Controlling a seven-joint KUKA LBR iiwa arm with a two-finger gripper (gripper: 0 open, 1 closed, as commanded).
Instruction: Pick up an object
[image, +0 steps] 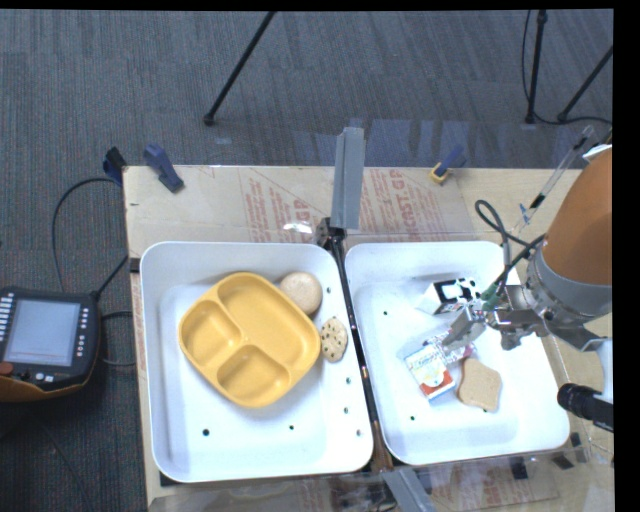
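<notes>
In the right bin (545, 432) a white and red packet (430, 368) lies flat, and a slice of toast (481, 386) lies just to its right. A small black and white item (456, 291) rests toward that bin's back. My gripper (460, 334) reaches in from the right and hangs low over the packet's upper right corner, between the black and white item and the toast. Nothing is visibly lifted by it.
The left bin (160, 400) holds a yellow divided plate (250, 338), a round beige bun (301, 292) at the plate's back edge and a cookie (334, 338) by the wall between the bins. Cables trail near the arm's wrist (500, 240).
</notes>
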